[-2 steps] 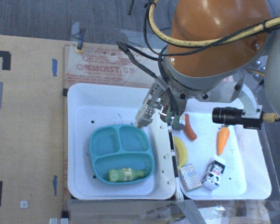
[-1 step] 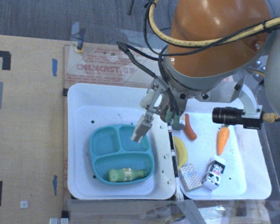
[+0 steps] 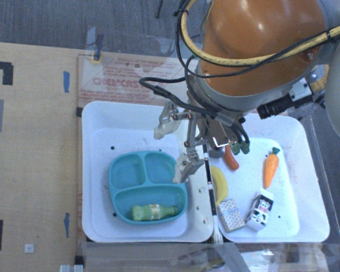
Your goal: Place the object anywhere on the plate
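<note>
A blue divided plate (image 3: 148, 186) sits flat in the left bin, just below and left of the gripper (image 3: 175, 144). A green bottle-shaped object (image 3: 148, 212) lies on its side in the plate's large front compartment.

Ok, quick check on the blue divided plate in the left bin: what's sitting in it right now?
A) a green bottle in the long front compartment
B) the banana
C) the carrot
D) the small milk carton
A: the green bottle lies on its side in the long front compartment of the blue plate, while the carrot, milk carton and banana are all in the right bin.
</note>
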